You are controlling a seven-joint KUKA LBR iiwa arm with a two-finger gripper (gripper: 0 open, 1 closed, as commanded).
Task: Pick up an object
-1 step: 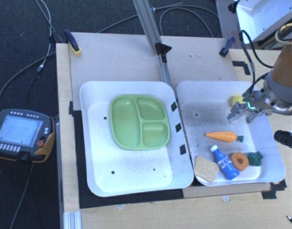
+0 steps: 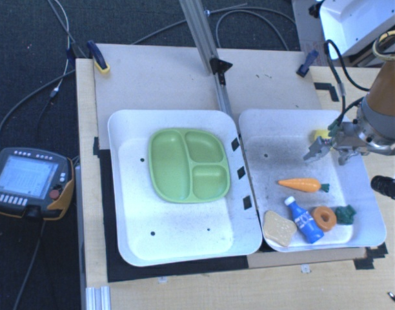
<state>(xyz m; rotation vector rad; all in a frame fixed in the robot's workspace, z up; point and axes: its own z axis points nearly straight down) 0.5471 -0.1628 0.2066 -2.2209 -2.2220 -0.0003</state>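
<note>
A: Where is the gripper [image 2: 328,151] seen?

B: It is seen over the right bin [image 2: 268,173], near that bin's far right side. The fingers [image 2: 313,151] are spread apart, and nothing is seen between them.

A: What is found closest to the fingers?

B: A small yellow object [image 2: 321,135] is seen just beside them, on the far side, partly hidden by the gripper body. Whether it is touched cannot be told.

A: And the other things that could be picked up?

B: An orange carrot [image 2: 299,185] with a green top is laid on the bin floor nearer the camera than the fingers, clear of them. Further toward the camera, along the near edge of the bin, a row is seen: a tan bread slice [image 2: 279,228] to the left, a blue bottle [image 2: 304,221] with a white cap beside it, an orange ring [image 2: 324,217] touching the bottle, and a dark green piece [image 2: 345,214] at the right end. All four are well apart from the fingers.

A: What is held in the left bin [image 2: 133,192]?

B: A green divided plate [image 2: 188,165] is laid flat in it, well to the left of the fingers.

A: Is anything noted off the desk [image 2: 159,70]?

B: A handheld control pendant [image 2: 31,182] is seen on the dark floor, far to the left.
</note>
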